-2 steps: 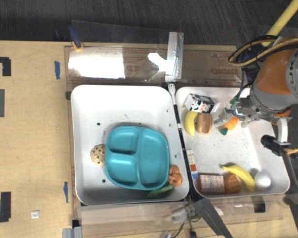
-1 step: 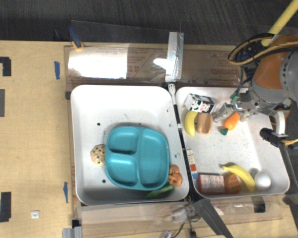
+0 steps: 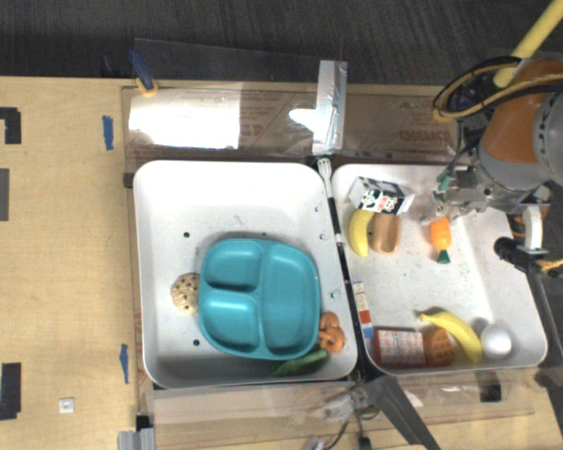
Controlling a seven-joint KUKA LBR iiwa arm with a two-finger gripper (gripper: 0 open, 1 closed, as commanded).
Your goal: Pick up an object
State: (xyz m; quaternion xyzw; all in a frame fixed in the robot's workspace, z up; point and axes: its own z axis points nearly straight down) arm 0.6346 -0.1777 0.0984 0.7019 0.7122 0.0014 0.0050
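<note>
Where the left bin (image 3: 150,251) holds a teal divided plate (image 3: 259,296) with a speckled cookie (image 3: 184,292) at its left edge, the right bin (image 3: 507,289) holds the carrot (image 3: 440,238): small, orange, with a green tip toward the near side. It lies on the bin floor just below the gripper (image 3: 453,197). Whether the gripper is spread or pressed together, I cannot tell.
</note>
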